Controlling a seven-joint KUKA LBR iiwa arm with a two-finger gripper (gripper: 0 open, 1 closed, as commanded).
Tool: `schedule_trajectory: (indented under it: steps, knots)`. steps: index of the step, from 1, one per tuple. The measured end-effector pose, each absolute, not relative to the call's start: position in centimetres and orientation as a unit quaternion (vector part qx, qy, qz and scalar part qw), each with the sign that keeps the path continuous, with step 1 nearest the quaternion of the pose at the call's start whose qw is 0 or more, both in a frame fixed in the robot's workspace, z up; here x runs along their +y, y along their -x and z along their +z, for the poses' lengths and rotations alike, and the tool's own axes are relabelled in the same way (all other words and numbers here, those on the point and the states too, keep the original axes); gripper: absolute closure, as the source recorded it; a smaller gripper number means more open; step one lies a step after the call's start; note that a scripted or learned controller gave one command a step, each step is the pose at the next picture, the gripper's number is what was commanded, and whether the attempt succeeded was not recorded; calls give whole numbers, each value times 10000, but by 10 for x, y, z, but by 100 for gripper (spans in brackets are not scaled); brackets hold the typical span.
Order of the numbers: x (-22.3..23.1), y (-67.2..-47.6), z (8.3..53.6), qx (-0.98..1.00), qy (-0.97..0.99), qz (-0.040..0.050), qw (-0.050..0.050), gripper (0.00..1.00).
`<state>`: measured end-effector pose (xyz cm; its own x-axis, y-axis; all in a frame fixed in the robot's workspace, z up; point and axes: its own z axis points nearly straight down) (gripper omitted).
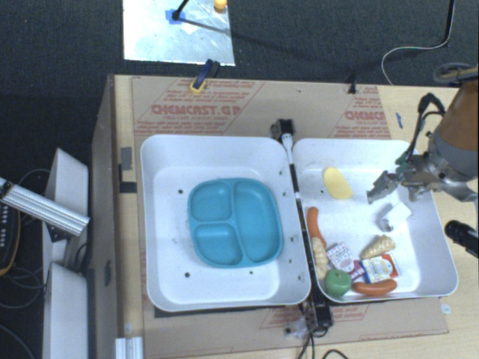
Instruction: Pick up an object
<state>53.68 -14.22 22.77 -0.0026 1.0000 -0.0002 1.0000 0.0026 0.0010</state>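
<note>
The right bin (pixel 430 230) holds several toy foods. A yellow lemon-like piece (pixel 337 183) lies at its back left, and an orange carrot (pixel 313 222) runs along the left wall. Near the front lie a pale peanut shape (pixel 320 255), a printed packet (pixel 340 256), a green apple (pixel 338 281), a red sausage (pixel 374 287) and a beige cone (pixel 376 246). My gripper (pixel 385 202) hangs over the bin's middle right, right of the yellow piece and above the cone. It is open, with nothing between its fingers.
The left bin (pixel 161 200) holds a blue divided plate (pixel 234 221). A black divider clip (pixel 284 131) sits where the bins meet. The arm (pixel 456 140) comes in over the right bin's right rim. Bare bin floor lies behind the gripper.
</note>
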Motion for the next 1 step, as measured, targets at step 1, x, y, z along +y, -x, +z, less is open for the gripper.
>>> schedule_trajectory:
  steps: [1]
  knots:
    - [-182, -551, 152, 7072, -7070, -8, -7, 0]
